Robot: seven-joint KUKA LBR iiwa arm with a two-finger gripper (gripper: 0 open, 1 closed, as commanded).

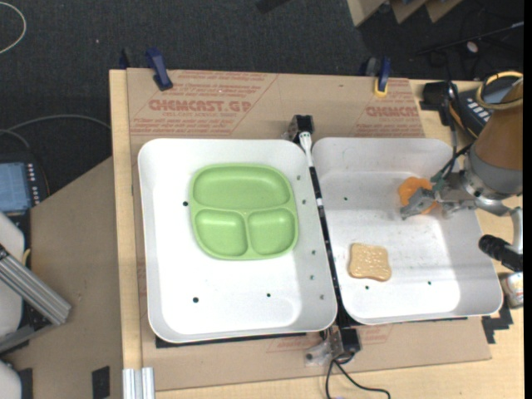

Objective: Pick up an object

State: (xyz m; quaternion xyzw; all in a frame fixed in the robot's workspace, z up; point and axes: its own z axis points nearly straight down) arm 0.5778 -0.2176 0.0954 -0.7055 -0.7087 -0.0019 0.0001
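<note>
Right bin (465,298): orange object (409,191) at roughly 1 o'clock from the bin's centre, resting on the floor; tan cracker-like piece (369,263) at 7 o'clock.

Gripper (420,205): low over the bin, fingertips touching or just beside the orange object; whether they are parted or clamped cannot be told.

Left bin (158,248): green divided tray (243,210), central.

Status: approach made; lift not yet done.

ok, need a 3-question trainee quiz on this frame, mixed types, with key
1. True or false: the green divided tray lies in the right bin.
2. Which item is nearest the gripper? A) tan cracker B) orange object C) green divided tray
3. How many compartments does the tray have?

Key: 1 false, it lies in the left bin. 2 B. 3 three.
</note>
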